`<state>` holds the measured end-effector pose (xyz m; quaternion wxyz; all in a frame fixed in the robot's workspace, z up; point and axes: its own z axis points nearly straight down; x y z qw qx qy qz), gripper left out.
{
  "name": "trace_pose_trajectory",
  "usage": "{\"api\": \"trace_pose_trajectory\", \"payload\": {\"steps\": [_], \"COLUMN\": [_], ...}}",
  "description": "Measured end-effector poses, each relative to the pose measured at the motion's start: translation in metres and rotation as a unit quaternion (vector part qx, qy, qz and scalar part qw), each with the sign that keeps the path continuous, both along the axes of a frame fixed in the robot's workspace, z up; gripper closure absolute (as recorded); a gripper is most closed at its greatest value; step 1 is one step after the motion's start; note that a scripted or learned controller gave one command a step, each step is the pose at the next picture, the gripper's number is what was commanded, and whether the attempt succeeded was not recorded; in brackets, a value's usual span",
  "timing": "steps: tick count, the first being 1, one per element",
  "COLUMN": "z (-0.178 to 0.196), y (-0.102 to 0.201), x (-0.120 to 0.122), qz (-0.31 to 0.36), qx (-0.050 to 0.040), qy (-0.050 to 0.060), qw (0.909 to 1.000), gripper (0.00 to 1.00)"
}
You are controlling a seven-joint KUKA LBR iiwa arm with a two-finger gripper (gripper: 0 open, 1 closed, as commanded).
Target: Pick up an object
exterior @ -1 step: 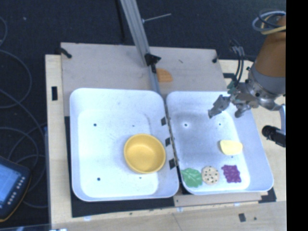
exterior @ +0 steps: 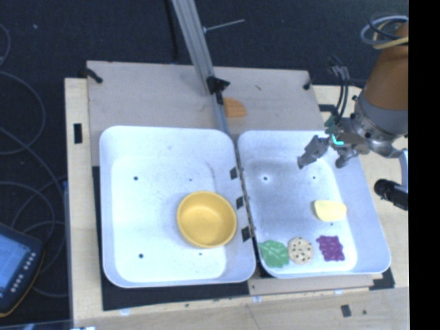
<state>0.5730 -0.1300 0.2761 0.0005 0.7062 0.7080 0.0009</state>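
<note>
Status: nothing lifted; pick not yet begun. Gripper [exterior: 326, 152]: spread apart, grasping nothing, hovering over the right bin's [exterior: 275, 158] far edge. Candidates: 1 yellow block [exterior: 330, 210] by its right edge; green leaf [exterior: 274, 252], cookie [exterior: 300, 250], purple grapes [exterior: 331, 247] along its near edge.

Bench [exterior: 158, 95]: pale wood top bearing 2 shallow white bins side by side, left bin [exterior: 130, 157] and right bin [exterior: 275, 157], rims touching. Small orange object [exterior: 234, 108] lies behind them.
</note>
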Motion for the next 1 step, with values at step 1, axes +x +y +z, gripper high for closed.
{"api": "trace_pose_trajectory", "payload": {"steps": [1], "z": [-0.0469], "y": [-0.007], "x": [-0.0072], "qz": [-0.002], "qx": [-0.0014], "qy": [0.002], "qw": [1.0], "gripper": [0.0]}}
